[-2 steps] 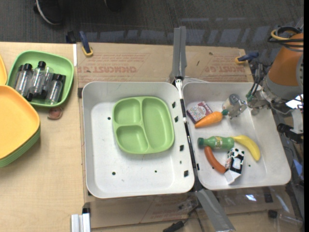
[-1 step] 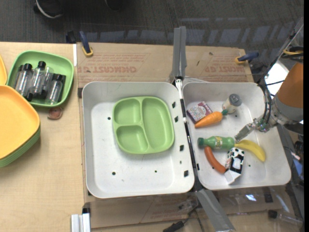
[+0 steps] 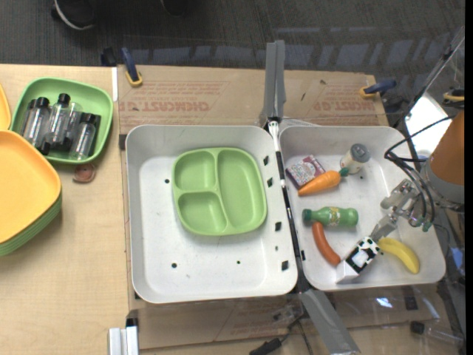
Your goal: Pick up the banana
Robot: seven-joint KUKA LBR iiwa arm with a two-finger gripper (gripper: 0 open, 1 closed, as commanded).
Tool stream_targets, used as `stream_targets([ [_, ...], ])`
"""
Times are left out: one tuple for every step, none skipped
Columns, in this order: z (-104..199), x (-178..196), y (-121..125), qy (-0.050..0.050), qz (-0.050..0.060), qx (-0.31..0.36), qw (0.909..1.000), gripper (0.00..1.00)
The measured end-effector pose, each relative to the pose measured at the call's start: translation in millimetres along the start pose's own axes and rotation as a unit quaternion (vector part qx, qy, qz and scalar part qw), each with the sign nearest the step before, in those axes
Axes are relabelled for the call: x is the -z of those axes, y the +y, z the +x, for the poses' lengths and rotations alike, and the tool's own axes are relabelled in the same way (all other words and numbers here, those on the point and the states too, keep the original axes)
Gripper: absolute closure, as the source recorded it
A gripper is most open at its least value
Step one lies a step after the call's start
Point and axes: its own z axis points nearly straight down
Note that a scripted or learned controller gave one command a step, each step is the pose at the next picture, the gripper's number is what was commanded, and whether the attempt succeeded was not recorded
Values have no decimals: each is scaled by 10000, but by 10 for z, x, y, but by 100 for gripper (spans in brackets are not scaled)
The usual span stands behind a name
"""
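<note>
1. The right bin (image 3: 367, 134) was taken as the landmark; the banana (image 3: 401, 254) was seen on its floor, near its front right corner.
2. The gripper (image 3: 386, 228) was seen just above the banana, fingers parted, nothing held.
3. Grasping and lifting were judged still undone.

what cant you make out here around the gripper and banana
- Gripper: too small and cluttered with cables in the camera view to tell whether it is open or shut.
- Banana: whether the gripper touches it is unclear.
- Arm: cut off by the right edge.
- Small vials in the green tray: contents too small.
</note>
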Motion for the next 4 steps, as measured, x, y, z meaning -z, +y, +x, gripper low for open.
stream_targets([
  [-9, 96, 3, -13, -13, -19, 10000, 100],
  [335, -9, -232, 5, 2, 185, 9998, 100],
  [378, 763, -246, -12, 3, -1414, 9900, 100],
  [362, 1231, -260, -17, 3, -576, 9983, 100],
])
